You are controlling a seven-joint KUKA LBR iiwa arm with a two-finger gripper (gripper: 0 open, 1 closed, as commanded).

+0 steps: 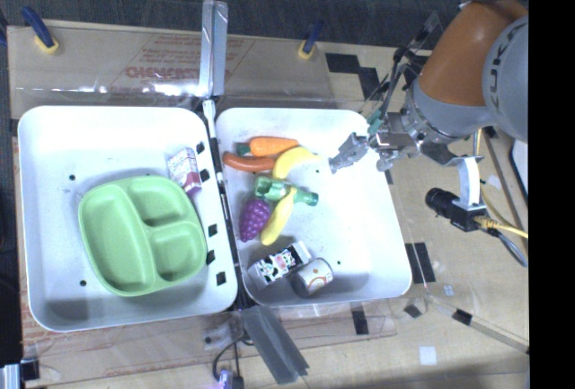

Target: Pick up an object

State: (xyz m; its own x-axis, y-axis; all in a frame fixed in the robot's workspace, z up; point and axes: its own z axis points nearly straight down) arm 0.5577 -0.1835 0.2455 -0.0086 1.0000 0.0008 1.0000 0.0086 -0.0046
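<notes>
**Operator:** Above the right bin's [382, 225] upper right area, what is the claw [345, 154] doing?

**Technician:** It hangs over bare white floor near the bin's right wall, pointing left toward the pile. Its fingers are small and partly blurred, so I cannot tell whether they are spread or closed. Nothing is visible between them. The grey arm with its orange band [467, 55] extends away to the claw's right.

**Operator:** What lies closest to the claw?

**Technician:** Just to its left is a yellow banana [289, 162], and beyond that an orange carrot [269, 145] with a darker red-orange piece [250, 163] touching it from below. The claw stands apart from all three.

**Operator:** And below-left of the claw?

**Technician:** A green bottle-like item [286, 193] lies across a second yellow banana [278, 215]. A purple grape bunch [254, 217] sits just beside that banana, on the side away from the claw.

**Operator:** Farther down?

**Technician:** Well below the claw, near the bin's lower wall, a black-and-white patterned carton [277, 263] lies on its side. A brown cup [313, 276] touches it on the right.

**Operator:** What is in the other bin?

**Technician:** The left bin [45, 154] is well left of the claw, past the divider. It holds a green compartment tray [144, 234]. A small pink-and-white packet [185, 169] rests at the tray's upper right corner, against the dividing wall.
</notes>
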